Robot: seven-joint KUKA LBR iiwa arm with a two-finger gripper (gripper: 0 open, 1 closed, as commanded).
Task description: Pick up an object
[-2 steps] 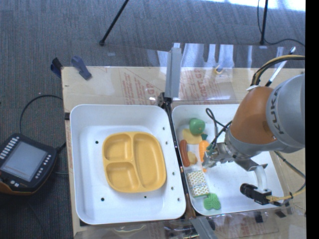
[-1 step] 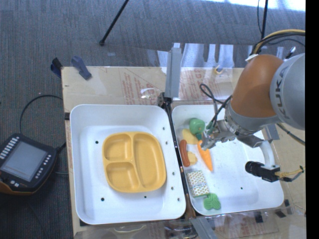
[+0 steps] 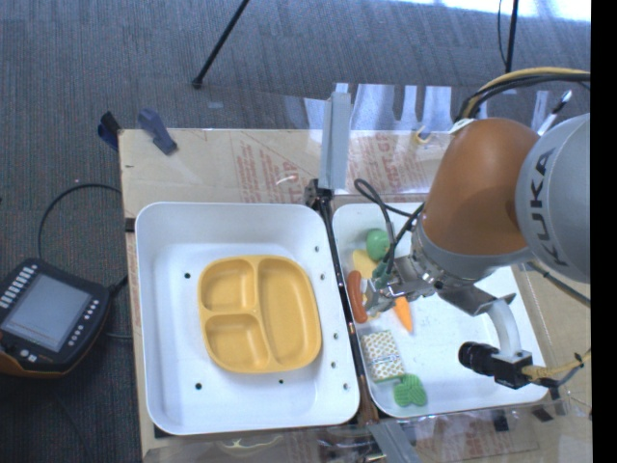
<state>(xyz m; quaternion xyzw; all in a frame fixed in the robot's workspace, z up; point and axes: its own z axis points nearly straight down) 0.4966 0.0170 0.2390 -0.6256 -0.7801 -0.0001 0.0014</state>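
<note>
Carrot-shaped orange toy (image 3: 403,314) lay in the right bin (image 3: 453,379), near that bin's left half, tilted with its narrow end toward the lower right. Just above it, and apparently touching its upper end, sat the claw (image 3: 390,285), reached in from the right beneath the arm's large orange band (image 3: 477,186); whether the claw was open or closed could not be told, as the wrist and cables hid the tips. Left of the carrot, a red sausage-like piece (image 3: 357,296) lay lengthwise close to the bin's left wall. A yellow item (image 3: 363,261) sat just above the red piece, and a green round item (image 3: 376,242) lay beyond it, toward the bin's far edge. Nearer the camera, a pale patterned block (image 3: 384,354) rested below the carrot, with a green ridged item (image 3: 410,391) just beside it at the bin's near edge. A black cylindrical fitting (image 3: 492,362) on the arm's bracket hung over the right part of this bin. The left bin (image 3: 164,258) stood side by side with the right one and held a yellow divided plate (image 3: 259,313) with three compartments, roughly at its centre. Both bins rested on the worktop (image 3: 222,162). On the floor to the left lay a handheld control pendant (image 3: 46,316) with a grey screen
</note>
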